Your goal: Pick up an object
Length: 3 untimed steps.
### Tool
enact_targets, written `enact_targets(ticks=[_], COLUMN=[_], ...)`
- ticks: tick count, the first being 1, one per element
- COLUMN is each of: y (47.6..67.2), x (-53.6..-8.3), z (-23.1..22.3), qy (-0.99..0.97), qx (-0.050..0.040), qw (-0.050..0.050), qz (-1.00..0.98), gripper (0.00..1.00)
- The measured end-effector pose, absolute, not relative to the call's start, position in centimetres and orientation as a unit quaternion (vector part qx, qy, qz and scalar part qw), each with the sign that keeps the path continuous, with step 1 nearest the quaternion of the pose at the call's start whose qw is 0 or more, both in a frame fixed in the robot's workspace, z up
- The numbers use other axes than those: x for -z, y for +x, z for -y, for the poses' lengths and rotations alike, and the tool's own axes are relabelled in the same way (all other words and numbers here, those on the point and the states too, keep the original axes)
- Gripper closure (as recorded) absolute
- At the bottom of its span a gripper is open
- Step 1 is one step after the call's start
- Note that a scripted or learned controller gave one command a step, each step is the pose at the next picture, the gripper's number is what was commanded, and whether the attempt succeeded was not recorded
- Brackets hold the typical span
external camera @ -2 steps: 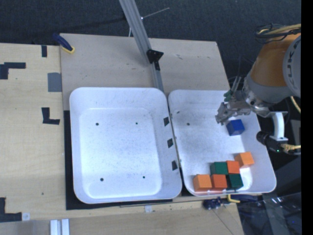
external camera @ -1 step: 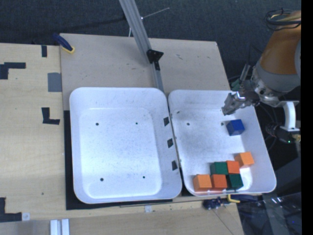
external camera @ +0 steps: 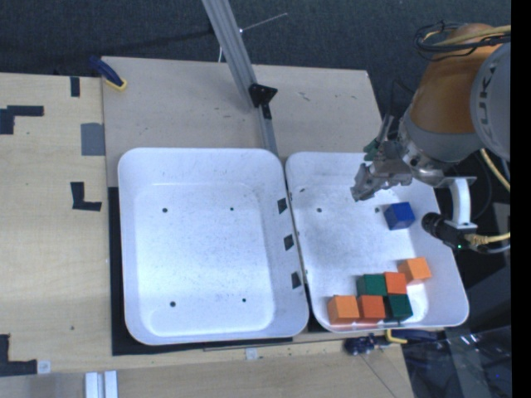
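My gripper (external camera: 363,191) hangs over the back part of the right bin (external camera: 332,239), reaching in from the right. A blue cube (external camera: 399,215) lies on the bin floor just to the right and in front of it, apart from the fingertips. Nothing shows between the fingers. At the bin's front right corner sits a cluster of blocks: orange blocks (external camera: 343,308) and green blocks (external camera: 372,284), with another orange block (external camera: 415,268) a little behind them.
The left bin (external camera: 203,239) stands beside the right one, sharing a middle rim. A slanted metal rail (external camera: 236,48) runs from the top down to the bins' back edge. The wooden bench extends to the left.
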<state>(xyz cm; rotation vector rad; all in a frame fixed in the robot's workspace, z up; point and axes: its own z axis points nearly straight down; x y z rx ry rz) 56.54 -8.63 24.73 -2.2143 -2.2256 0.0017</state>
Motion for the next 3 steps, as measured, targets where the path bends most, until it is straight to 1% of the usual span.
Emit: enact_targets(ticks=[1, 2, 3], y=[55.9, 55.6, 55.0], x=[-23.5, -24.3, -23.0], z=[3.0, -2.2, -7.2], qy=[-0.705, -0.704, -0.705], qx=[-0.0006, 0.0003, -0.0011], qw=[0.002, 0.001, 0.002], qz=[0.71, 0.71, 0.709], gripper=[1.0, 1.0, 1.0])
